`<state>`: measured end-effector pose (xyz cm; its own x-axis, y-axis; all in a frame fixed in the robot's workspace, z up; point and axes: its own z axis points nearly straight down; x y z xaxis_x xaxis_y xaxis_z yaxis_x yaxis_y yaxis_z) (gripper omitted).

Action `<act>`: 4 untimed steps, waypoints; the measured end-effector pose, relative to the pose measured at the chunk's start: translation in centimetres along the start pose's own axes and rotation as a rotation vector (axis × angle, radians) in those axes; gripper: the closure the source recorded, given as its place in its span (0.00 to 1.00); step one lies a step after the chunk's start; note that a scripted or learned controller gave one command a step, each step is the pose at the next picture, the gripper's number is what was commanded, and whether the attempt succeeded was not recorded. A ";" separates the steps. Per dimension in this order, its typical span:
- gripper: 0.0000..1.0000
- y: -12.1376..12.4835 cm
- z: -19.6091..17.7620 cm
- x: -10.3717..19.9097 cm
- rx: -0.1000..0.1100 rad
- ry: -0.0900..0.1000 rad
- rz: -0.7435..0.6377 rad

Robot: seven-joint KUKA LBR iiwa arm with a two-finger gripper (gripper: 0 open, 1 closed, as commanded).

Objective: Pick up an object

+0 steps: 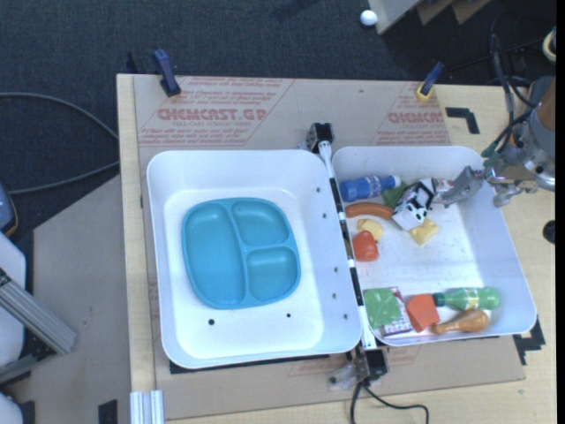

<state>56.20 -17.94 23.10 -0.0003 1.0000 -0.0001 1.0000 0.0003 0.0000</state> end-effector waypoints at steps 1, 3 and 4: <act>0.00 5.8 13.1 4.3 0.003 0.002 -0.001; 0.00 4.7 14.6 5.4 0.001 0.000 0.001; 1.00 4.8 13.5 5.5 -0.002 0.000 0.001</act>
